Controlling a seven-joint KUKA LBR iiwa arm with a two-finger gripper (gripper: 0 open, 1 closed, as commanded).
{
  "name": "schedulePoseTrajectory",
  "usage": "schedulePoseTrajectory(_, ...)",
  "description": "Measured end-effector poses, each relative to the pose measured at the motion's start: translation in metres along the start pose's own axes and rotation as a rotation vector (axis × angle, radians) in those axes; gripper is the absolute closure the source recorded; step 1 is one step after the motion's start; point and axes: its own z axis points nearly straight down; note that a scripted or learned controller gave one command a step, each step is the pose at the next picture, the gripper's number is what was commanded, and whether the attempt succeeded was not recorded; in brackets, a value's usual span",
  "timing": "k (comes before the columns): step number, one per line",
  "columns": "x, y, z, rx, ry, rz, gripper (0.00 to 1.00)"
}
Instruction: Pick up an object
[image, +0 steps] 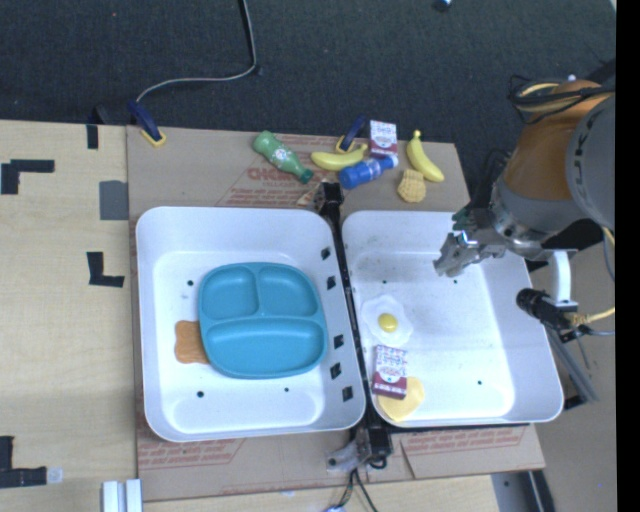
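In the right bin (520, 400) lie a fried egg toy (385, 320), a small red and white carton (389, 370) and a yellow round piece (402, 400) under the carton's lower end. My gripper (452, 257) hangs over the upper right part of this bin, well to the right of and above the egg. Nothing shows between its fingertips. The left bin (160, 300) holds a blue divided plate (263, 319) and an orange piece (187, 342) tucked at the plate's left edge.
Behind the bins on the cardboard lie a green bottle (280, 155), two bananas (338, 158) (424, 160), a blue bottle (362, 173), a small carton (383, 136) and a waffle-like piece (411, 185). A black divider (340, 300) separates the bins.
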Motion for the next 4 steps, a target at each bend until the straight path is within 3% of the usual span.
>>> schedulePoseTrajectory(1,0.0,-0.001,0.001,0.003,0.001,0.0,0.0)
schedulePoseTrajectory(2,0.039,-0.012,0.075,0.005,0.003,-0.001,0.0)
schedulePoseTrajectory(3,0.052,0.04,0.004,0.001,0.001,-0.001,0.0)
schedulePoseTrajectory(4,0.042,0.008,0.102,0.0,0.002,-0.001,0.0)
